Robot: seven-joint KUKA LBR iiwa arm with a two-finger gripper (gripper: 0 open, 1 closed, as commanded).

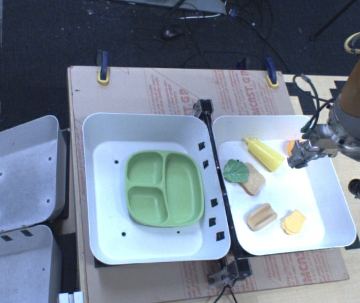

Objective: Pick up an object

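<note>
Tool [298, 155] on the arm [357, 103] reaching in from the right, low over the right bin's [338, 188] upper right area, grip state can't tell, near an orange item [290, 147], yellow bottle [263, 153] just left.

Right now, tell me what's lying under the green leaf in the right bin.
The green leaf overlaps the upper left end of a tan bread slice. Whatever part of the slice or the right bin floor sits beneath the leaf is covered.
</note>
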